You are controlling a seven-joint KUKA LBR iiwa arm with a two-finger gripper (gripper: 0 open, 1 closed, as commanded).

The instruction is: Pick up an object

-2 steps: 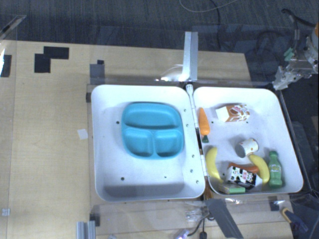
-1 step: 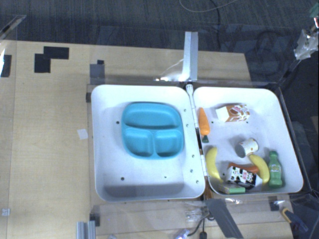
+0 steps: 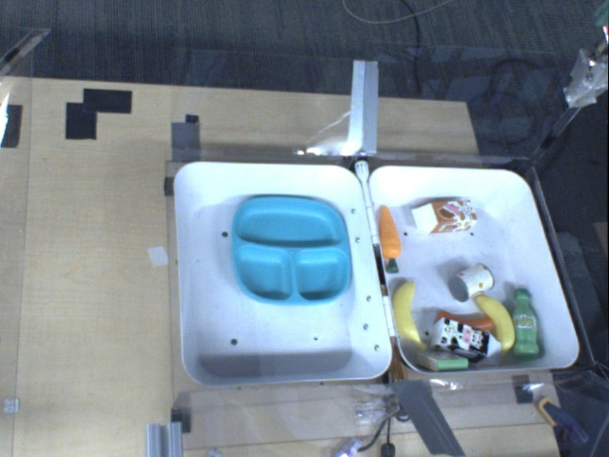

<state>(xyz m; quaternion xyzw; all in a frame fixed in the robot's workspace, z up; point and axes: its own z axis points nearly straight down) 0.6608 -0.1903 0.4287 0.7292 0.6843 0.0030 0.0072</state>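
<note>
The right bin (image 3: 533,208) holds several small objects. An orange carrot (image 3: 388,232) lies along its left wall, with a brown and white packet (image 3: 445,216) beside it. Below them a white cup (image 3: 473,280) lies on its side. One yellow banana (image 3: 406,312) curves along the left wall and another banana (image 3: 498,318) lies next to a green bottle (image 3: 525,325). A black patterned packet (image 3: 463,336) sits between the bananas, over a small green piece (image 3: 447,361).
A blue divided plate (image 3: 290,260) lies in the middle of the left bin (image 3: 205,284). A metal post (image 3: 364,103) stands behind the wall between the bins. A pale grey machine part (image 3: 585,76) shows at the upper right edge, off the bench.
</note>
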